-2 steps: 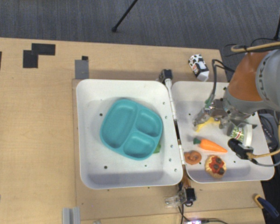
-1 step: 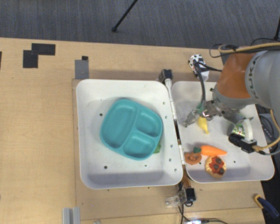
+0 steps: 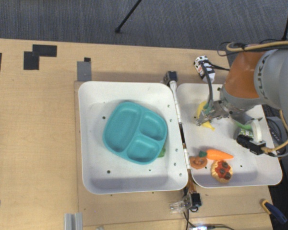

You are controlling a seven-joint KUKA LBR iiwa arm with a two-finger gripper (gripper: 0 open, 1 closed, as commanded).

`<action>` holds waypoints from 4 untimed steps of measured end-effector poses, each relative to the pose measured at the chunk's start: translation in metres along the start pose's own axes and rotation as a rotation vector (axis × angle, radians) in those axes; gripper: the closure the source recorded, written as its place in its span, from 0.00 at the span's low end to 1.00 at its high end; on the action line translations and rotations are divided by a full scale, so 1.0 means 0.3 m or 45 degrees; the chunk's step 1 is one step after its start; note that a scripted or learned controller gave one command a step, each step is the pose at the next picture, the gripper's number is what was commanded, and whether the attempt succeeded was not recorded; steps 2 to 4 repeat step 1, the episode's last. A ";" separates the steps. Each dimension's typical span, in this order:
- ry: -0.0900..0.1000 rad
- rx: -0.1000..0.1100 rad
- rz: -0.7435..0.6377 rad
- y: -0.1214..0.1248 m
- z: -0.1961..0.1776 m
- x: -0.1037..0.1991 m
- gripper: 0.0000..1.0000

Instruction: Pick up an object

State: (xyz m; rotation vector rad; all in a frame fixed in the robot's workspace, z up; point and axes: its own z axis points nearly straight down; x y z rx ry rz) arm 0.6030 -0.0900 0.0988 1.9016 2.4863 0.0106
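Arm (image 3: 259, 80) down in right bin (image 3: 259, 178), jaws low over a yellow object (image 3: 203, 110).

Gripper (image 3: 206, 119) set at upper left of right bin, right at the yellow object (contact likely, grasp unconfirmed); cannot tell whether jaws are apart or together. Orange carrot (image 3: 219, 154), small brown-red piece (image 3: 198, 162) and red-and-tan item (image 3: 222, 170) lying near bin's front, well apart from gripper. Teal divided plate (image 3: 135, 132) tilted in left bin (image 3: 93, 143), on tan surface (image 3: 33, 143).

no text, label, brand or number can be read on anything here. the black marks on the bench (image 3: 33, 128) are plain shapes, not letters or readable signs.
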 end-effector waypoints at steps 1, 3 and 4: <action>0.005 0.007 -0.005 0.073 -0.423 0.184 1.00; 0.005 0.007 -0.005 0.073 -0.423 0.184 1.00; 0.005 0.007 -0.005 0.073 -0.423 0.184 1.00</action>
